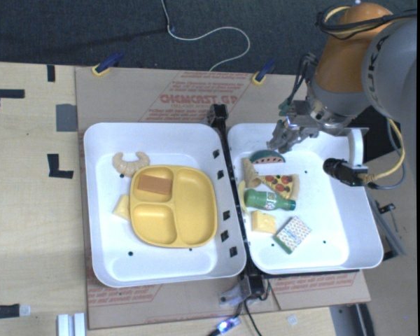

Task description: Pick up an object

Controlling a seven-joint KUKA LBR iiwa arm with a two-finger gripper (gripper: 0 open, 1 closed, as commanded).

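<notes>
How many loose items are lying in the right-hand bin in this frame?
6: a watermelon slice at the top, a yellowish piece, a pizza slice, a green bottle, a cheese wedge and a patterned packet lowest. The arm may hide more.

Right bin's (350, 247) right half lies open; toys (269, 200) crowd its left.

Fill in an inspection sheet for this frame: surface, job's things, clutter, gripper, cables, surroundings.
Surface: cardboard sheet under two white bins, left bin and right bin.
Job's things: right bin holds watermelon slice, pizza slice, green bottle, cheese, patterned packet.
Clutter: left bin holds yellow tray, croissant.
Gripper: gripper above the watermelon slice, nothing seen held.
Cables: white cable behind the bins.
Surroundings: dark floor.
</notes>
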